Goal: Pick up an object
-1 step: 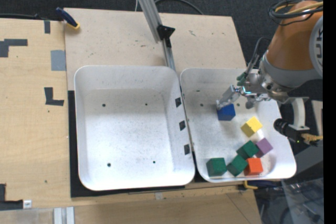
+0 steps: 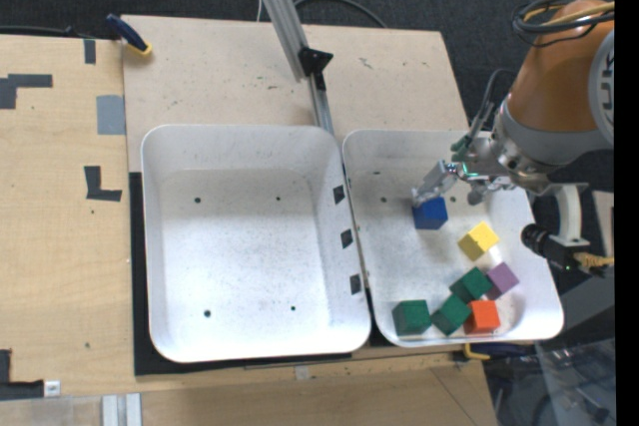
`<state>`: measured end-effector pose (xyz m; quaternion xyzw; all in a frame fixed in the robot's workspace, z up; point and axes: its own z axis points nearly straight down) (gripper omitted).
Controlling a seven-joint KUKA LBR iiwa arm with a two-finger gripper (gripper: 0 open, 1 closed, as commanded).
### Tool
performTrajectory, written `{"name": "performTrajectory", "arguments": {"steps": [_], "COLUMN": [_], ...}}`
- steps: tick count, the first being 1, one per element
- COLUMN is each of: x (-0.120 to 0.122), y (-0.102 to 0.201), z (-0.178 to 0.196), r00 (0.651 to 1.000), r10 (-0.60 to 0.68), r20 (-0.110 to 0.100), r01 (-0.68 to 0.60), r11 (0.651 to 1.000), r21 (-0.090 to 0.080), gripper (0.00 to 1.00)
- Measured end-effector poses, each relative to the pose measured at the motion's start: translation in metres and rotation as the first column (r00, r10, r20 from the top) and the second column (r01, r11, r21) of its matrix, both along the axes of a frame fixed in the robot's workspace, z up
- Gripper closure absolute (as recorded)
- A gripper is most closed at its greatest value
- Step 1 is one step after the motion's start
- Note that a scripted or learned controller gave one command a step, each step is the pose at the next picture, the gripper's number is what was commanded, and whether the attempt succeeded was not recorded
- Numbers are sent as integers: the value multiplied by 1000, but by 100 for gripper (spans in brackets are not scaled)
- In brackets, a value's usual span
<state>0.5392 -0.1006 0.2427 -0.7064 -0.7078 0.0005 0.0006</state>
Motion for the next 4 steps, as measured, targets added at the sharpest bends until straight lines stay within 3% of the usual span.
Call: {"name": "performTrajectory", "arguments": {"steps": [1, 3, 4], "x": [0, -2, -1], "y": [-2, 5, 6], "z": [-64, -153, -142], "r00": [1000, 1000, 1000], "r10": [-2, -1, 0], "r20": [-7, -3, -3], "r01": [2, 1, 0], "r11": [1000, 1000, 1000], "r21": [0, -1, 1], "gripper": [0, 0, 100]}}
